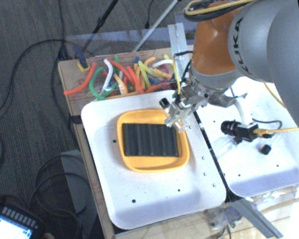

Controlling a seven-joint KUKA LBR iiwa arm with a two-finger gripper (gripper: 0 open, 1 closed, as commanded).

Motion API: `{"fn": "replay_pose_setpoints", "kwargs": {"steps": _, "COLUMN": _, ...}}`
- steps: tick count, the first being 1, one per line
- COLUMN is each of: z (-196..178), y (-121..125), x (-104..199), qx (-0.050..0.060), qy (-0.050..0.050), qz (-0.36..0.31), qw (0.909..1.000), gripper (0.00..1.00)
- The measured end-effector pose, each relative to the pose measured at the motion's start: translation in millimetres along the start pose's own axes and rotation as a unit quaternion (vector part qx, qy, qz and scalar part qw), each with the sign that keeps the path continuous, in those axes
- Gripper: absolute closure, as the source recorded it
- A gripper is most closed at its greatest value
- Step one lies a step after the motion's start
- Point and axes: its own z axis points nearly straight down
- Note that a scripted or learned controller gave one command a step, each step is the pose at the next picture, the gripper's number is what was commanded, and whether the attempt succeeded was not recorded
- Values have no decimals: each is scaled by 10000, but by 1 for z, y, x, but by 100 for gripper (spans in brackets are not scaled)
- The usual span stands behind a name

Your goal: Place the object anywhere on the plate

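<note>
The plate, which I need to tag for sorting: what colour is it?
Yellow-orange, with a dark ribbed slab lying on it; the plate shows in the camera view.

Read "KUKA" in part, dark letters running sideways on grey arm [262, 27] casing near orange band [214, 47]. No other legible text.

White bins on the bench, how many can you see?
2. The left bin holds the yellow plate with a dark object on it. The right bin lies beside it, partly covered by the arm.
</note>
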Motion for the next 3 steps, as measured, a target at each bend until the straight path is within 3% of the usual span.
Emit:
{"fn": "replay_pose_setpoints", "kwargs": {"steps": 1, "z": 0, "y": -5, "x": 31, "qx": 2, "qy": -7, "qz": -295, "qw": 9996, "gripper": 100}}
{"fn": "replay_pose_setpoints", "kwargs": {"steps": 2, "z": 0, "y": 12, "x": 44, "qx": -1, "qy": -15, "qz": -916, "qw": 9958, "gripper": 100}}
{"fn": "replay_pose_setpoints", "kwargs": {"steps": 3, "z": -1, "y": 12, "x": 44, "qx": -2, "qy": -12, "qz": -918, "qw": 9958, "gripper": 0}}
